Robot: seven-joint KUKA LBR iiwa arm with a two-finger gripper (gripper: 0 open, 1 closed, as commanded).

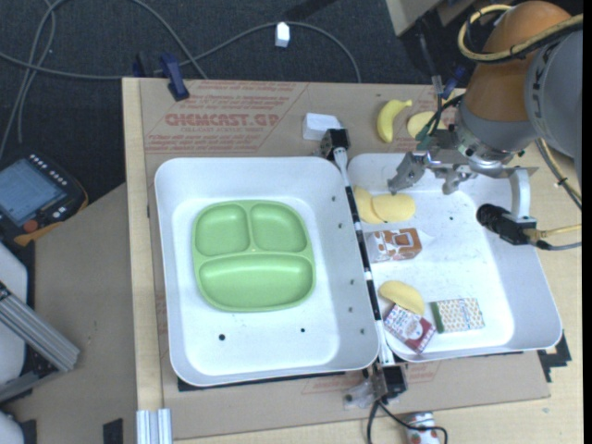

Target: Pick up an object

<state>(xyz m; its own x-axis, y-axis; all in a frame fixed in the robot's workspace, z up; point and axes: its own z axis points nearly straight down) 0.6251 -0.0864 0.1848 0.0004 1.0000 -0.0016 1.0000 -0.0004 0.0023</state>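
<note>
Camera view, right of centre: gripper [404, 181] hovering just above yellow piece [388, 207], claw state unclear. Approach step; next, descend and grasp.

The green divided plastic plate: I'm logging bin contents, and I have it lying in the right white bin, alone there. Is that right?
Not quite. The green divided plastic plate lies in the left white bin, not the right one; the camera view shows this. It is alone there, as you said.

Left of my fingers lay a smooth, matt green plastic divided tray [253, 255]; below them, a glossy yellow plastic banana [401, 294].
</note>
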